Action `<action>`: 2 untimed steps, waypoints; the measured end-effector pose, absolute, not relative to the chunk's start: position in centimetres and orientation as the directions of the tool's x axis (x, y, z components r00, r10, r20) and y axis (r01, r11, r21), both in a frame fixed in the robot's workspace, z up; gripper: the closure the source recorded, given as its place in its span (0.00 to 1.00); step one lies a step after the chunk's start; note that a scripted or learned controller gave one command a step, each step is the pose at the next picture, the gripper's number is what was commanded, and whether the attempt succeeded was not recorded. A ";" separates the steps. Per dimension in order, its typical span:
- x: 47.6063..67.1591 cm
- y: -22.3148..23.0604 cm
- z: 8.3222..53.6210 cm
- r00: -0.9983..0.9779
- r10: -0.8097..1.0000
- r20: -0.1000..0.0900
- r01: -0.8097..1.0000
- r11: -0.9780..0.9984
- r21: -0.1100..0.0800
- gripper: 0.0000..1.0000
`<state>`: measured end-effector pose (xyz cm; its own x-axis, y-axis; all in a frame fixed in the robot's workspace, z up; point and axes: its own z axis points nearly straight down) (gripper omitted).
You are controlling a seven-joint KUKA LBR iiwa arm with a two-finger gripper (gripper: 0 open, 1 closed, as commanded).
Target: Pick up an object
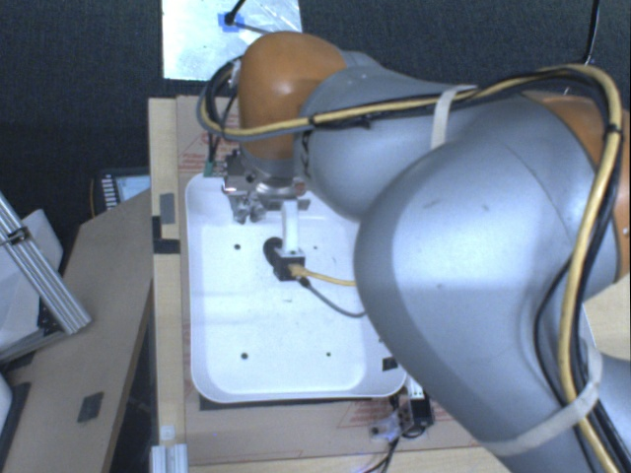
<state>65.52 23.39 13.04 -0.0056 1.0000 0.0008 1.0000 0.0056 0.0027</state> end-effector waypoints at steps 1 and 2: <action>65.2 19.4 26.8 0.001 1.000 0.002 1.000 -0.001 0.012 1.00; 61.3 22.6 18.7 -0.006 1.000 0.000 1.000 0.006 -0.006 1.00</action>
